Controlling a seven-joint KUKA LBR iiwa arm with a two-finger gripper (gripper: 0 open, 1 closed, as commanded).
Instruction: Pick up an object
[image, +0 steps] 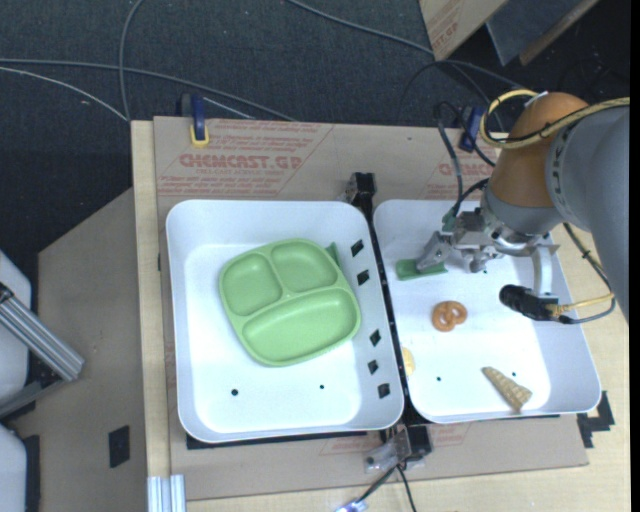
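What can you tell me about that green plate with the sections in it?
The green plate lies flat in the left white bin, turned at a slant to the bin's walls. It looks like smooth, light green plastic with rounded corners, split by raised ridges into three compartments: two small ones toward the far side, one large one nearer the camera. All three look bare. Nothing touches it except the bin's floor.

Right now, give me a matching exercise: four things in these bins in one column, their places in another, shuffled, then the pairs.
Things:
1. green divided plate
2. pretzel
3. cone-shaped piece
4. small green piece

Places:
A. right bin, near front corner
B. left bin, middle
C. right bin, by the gripper
D. right bin, centre

Pairs: 1-B, 2-D, 3-A, 4-C
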